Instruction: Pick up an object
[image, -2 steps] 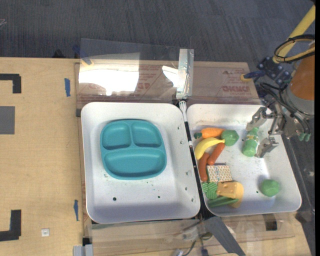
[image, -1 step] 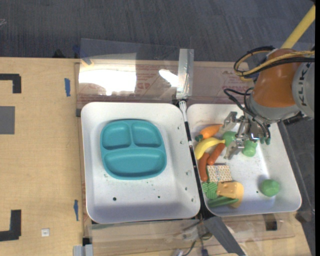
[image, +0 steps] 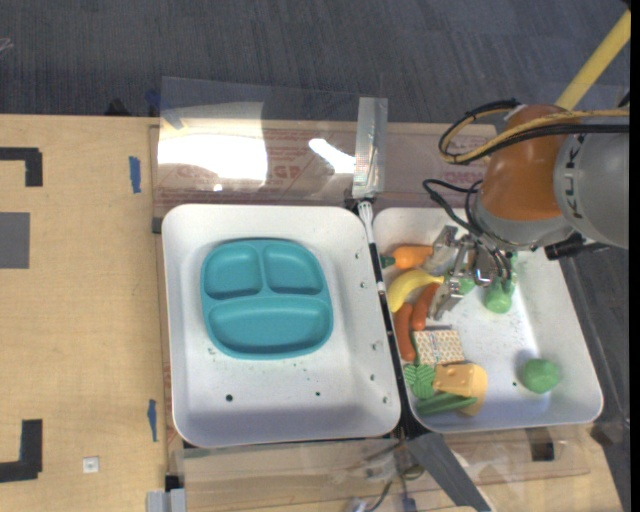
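Observation:
My gripper (image: 452, 282) hangs low over the upper left part of the right bin (image: 575, 330), under the orange wrist band. Just left of it lie a yellow banana (image: 408, 288) and an orange carrot (image: 407, 257). A red-orange piece (image: 409, 322) lies below the banana. To the right of the gripper is a small green item (image: 498, 293). A checked cracker (image: 438, 347), a yellow-orange chunk (image: 461, 379), a leafy green piece (image: 428, 391) and a green ball (image: 540, 374) lie nearer the front. Nothing visibly sits between the fingers.
The left bin (image: 190, 390) holds a teal divided plate (image: 267, 298). A ridge (image: 381, 300) separates the two bins. A clear plastic sheet (image: 260, 150) stands behind the left bin. Wooden bench surface (image: 70, 300) lies to the left.

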